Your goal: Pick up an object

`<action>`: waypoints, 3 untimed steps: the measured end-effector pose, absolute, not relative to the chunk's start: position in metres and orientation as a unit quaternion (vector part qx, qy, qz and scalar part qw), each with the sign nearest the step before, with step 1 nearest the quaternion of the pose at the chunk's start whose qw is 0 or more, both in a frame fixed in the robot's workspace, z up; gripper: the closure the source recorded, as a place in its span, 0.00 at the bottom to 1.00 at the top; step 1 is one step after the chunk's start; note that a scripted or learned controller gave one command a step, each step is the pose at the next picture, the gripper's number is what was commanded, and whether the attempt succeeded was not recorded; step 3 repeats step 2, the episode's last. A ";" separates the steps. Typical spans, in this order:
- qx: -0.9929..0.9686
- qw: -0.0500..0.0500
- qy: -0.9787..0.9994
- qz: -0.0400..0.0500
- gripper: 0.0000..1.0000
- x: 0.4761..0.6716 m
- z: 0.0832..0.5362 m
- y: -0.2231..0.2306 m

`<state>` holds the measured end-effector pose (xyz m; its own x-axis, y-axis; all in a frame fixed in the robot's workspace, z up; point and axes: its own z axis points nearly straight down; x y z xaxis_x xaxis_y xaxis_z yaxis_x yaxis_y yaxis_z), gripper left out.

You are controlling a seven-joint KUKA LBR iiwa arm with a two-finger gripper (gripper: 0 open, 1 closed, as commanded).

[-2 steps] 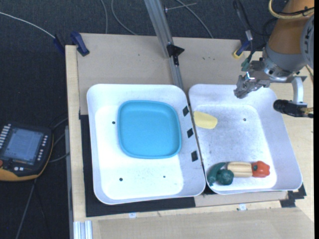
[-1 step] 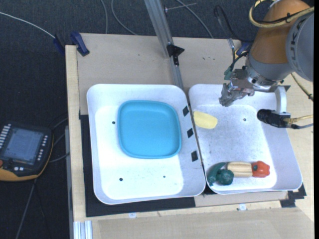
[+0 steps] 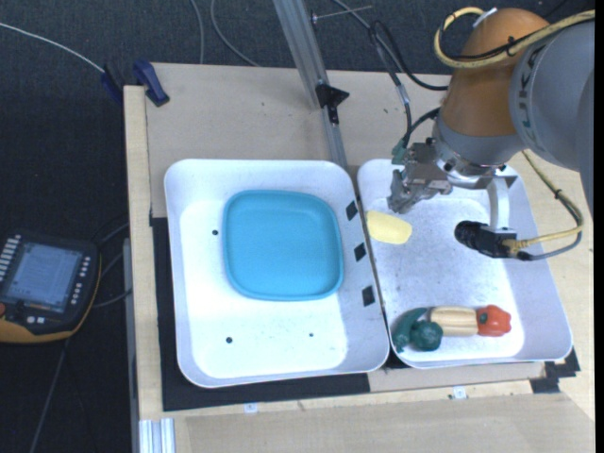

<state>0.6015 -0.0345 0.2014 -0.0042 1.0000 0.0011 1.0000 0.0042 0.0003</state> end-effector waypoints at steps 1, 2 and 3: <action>-0.706 0.001 -0.709 0.000 1.00 0.583 0.199 0.011; -0.706 0.000 -0.708 0.000 1.00 0.554 0.202 0.055; -0.706 0.000 -0.708 0.000 1.00 0.554 0.202 0.055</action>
